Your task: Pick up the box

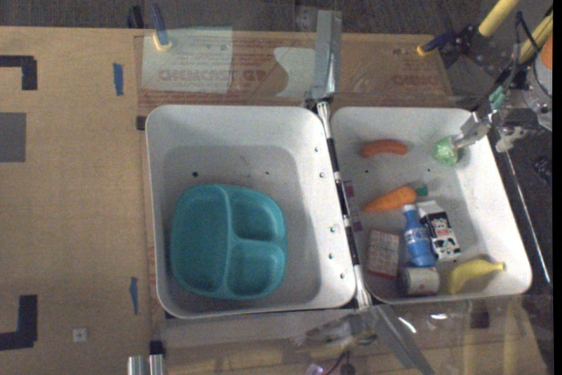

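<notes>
White plastic makes up the two shallow bins sitting side by side on the tan counter, the left bin in the middle of the frame and the right bin toward the right edge. A teal divided plate lies flat in the lower part of the left bin.

The box, small, flat and reddish with a pale label, lies in the lower left part of the right bin, near the wall shared with the other bin. Just to its right stands a blue bottle, and touching the bottle's right side is a small white carton with black markings. Below the bottle lies a small grey can, and a yellow banana rests in the lower right corner. An orange carrot lies at a slant above the box, and a sausage lies near the upper wall.

The gripper reaches in from the right edge of the frame and sits over the upper right part of the right bin, well apart from the box. Its jaws are clenched around a small light green object.
</notes>
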Motion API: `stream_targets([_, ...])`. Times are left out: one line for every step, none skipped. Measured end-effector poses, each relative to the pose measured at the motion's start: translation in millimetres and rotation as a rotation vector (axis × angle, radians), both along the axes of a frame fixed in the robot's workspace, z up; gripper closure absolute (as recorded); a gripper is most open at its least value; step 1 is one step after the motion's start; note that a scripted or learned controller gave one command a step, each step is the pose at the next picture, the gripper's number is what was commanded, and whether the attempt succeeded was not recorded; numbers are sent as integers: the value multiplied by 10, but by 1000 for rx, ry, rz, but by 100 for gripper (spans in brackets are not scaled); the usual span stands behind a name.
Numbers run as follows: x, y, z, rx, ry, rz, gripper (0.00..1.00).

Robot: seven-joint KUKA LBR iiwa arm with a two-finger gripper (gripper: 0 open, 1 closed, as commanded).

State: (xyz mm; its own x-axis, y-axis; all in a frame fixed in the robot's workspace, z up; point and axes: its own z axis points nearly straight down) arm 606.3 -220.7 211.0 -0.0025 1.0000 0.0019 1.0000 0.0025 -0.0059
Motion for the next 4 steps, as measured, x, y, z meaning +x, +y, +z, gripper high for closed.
stream_targets([-629, 743, -1195, -1, -3, 124, 0])
stream_targets([-1031, 209, -836, 1, -1, 128, 0])
stream_targets([-625, 1214, -1215, -2, -6, -83, 0])
stream_targets([-334, 1092, -1237, -3, -9, -302, 0])
